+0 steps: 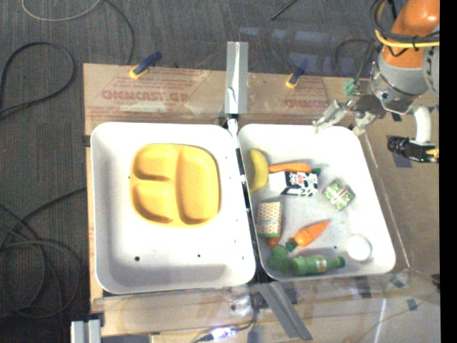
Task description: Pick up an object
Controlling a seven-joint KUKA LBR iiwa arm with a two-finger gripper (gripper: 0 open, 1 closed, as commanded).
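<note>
Two carrots (312,233), one green bottle (314,264), one yellow tray (176,184); gripper (341,117) fingers apart, holding nothing.

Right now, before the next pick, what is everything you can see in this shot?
Divided tray: 1, yellow, in the left bin.
Banana: 1, yellow, right bin, far left corner.
Carrots: 2, orange, right bin; one at the far side, one in the middle.
Carton: 1, black and white, beside the far carrot.
Packet: 1, green and white, right side.
Can: 1, tan, left side.
Bottle: 1, green, near edge.
Round lid: 1, white, near right corner.
Clamps: 2, blue and yellow, on the cardboard behind.
Gripper: 1, grey, above the right bin's far right rim.
</note>
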